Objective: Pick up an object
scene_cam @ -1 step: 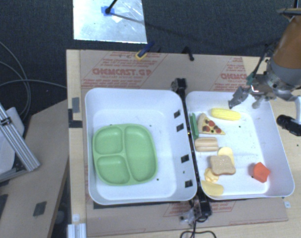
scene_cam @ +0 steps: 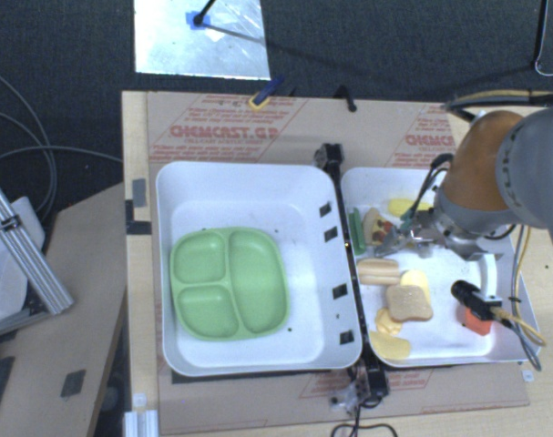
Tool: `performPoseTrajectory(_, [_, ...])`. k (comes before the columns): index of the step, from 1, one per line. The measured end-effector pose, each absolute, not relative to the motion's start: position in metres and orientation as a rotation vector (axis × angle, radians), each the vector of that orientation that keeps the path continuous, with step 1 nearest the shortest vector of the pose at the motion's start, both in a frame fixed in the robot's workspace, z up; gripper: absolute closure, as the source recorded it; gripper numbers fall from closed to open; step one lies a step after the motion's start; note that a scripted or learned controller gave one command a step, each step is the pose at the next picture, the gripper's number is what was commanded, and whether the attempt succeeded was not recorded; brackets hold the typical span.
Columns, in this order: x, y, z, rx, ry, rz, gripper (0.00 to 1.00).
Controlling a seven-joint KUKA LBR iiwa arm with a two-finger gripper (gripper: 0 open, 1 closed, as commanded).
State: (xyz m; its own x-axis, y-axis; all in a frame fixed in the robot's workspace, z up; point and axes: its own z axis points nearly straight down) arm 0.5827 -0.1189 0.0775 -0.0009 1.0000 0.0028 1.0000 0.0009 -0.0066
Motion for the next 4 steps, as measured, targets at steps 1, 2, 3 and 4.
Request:
performPoseTrajectory(1, [0.508, -0.081, 0.089, -2.216, -2.218, 0.002, 0.0])
performPoseTrajectory(2, [0.513, -0.083, 0.1, -2.223, -2.224, -0.005, 1.0])
performPoseTrajectory(3, [0.527, -0.026, 0.258, -2.216, -2.244, -0.023, 1.0])
performPoseTrajectory(4, [0.486, 0.011, 0.242, -2.212, -2.229, -0.001, 1.0])
